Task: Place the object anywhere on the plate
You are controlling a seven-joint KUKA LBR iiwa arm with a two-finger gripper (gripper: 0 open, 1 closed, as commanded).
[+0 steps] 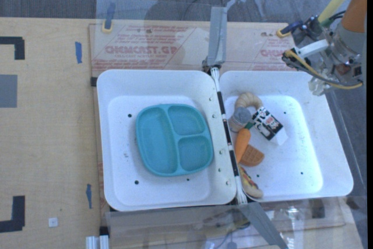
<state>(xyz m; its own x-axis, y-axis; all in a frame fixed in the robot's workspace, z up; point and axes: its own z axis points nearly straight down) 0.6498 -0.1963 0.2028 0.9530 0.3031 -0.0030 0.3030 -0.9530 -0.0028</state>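
Objects for the task lie in a small pile along the left wall of the right bin [326, 183], at about 9 o'clock within it. Going near to far in that pile: a tan, sandwich-like toy [252, 183] sits at the nearest end, against the divider. Just beyond it lies an orange carrot [242, 143] beside an orange wedge-shaped piece [253, 155]. Next comes a grey round can [239, 118], touching the carrot's top. At 3 o'clock from the can rests a black and white box [268, 123], tilted. Farthest is a beige curved piece [248, 100].

In the left bin [116, 96], a teal plate [173, 139] with 3 compartments rests flat near the centre, with nothing on it.

At the far right, about 2 o'clock from the pile, the gripper [319, 86] hangs over the far right corner of the right bin, well apart from the objects. I cannot tell how far open it is, and nothing is seen in its grasp.
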